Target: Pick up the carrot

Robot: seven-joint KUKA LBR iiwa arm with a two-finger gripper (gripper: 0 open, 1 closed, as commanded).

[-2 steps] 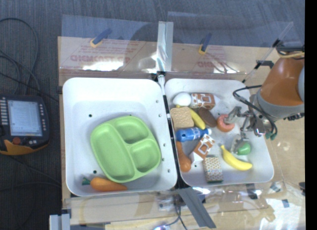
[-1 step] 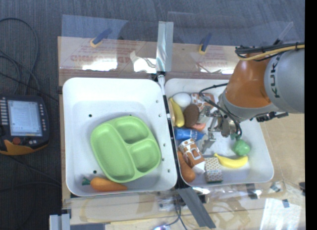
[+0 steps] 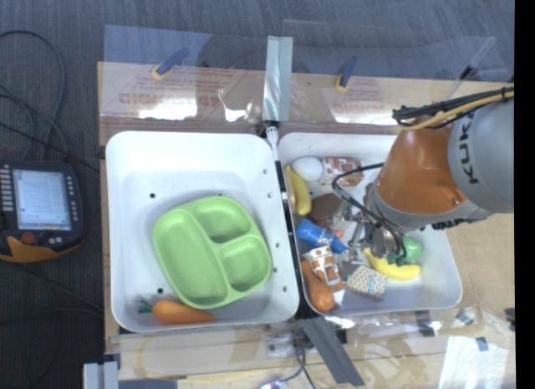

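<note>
carrot (image 3: 177,313) left bin front, beside green plate (image 3: 212,250); gripper (image 3: 374,243) right bin, finger state unclear.

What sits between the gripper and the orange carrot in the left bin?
In the camera view, the gripper hangs over the right bin's clutter. Between it and the orange carrot lie the bins' shared divider wall and the green divided plate.

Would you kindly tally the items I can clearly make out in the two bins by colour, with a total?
Green: 2, the divided plate and a small green item
Orange: 1, the carrot
Yellow: 2, one banana and another banana
Blue: 1, a blue item
White: 1, an egg-like item
Total: 7; the remaining right-bin clutter is too jumbled to sort.
</note>
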